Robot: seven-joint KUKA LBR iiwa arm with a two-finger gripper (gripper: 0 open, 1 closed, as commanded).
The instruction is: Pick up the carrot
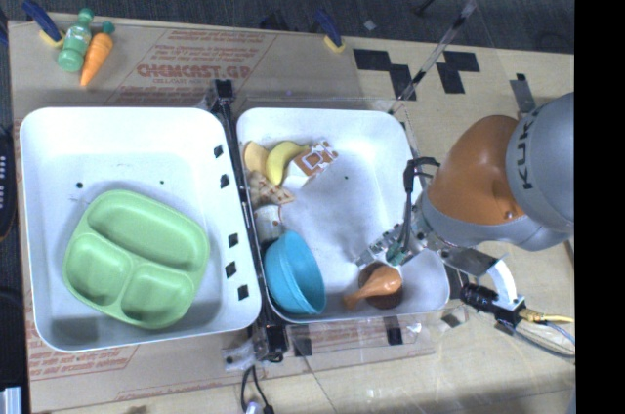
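While carrot sits on bench, arm is over R bin; grip state unclear.

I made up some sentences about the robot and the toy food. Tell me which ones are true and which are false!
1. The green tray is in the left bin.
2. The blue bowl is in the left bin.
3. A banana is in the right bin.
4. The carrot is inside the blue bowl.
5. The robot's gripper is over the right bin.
1. True. The green tray lies in the left bin.
2. False. The blue bowl sits in the right bin, against its near left side.
3. True. The banana lies near that bin's far left corner.
4. False. The carrot lies on the bench beyond the left bin, outside both bins.
5. True. The gripper is over the right bin, close to an orange toy.
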